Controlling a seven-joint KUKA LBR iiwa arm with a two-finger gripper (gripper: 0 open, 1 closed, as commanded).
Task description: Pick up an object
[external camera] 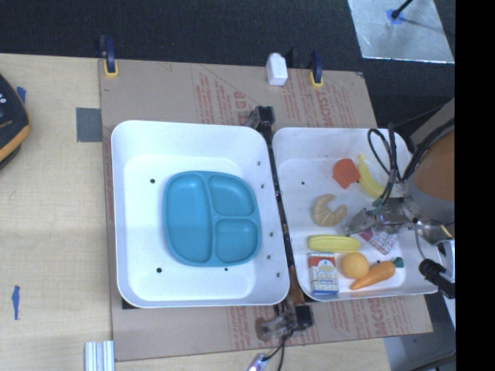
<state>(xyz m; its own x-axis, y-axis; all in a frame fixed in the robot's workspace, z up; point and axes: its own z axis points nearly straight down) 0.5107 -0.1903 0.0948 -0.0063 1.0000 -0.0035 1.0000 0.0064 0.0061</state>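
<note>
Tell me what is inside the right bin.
Right bin: red block, banana, croissant, corn, carton, orange, carrot. The gripper covers whatever lies beneath it.

Toy foods (334, 243) (mixed) in right bin (298, 141)

Right bin (298, 149) crowded; left bin (128, 207) open around plate (211, 217).

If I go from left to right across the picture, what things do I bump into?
Black and orange device → blue divided plate in the left bin → croissant → orange → end effector.
</note>
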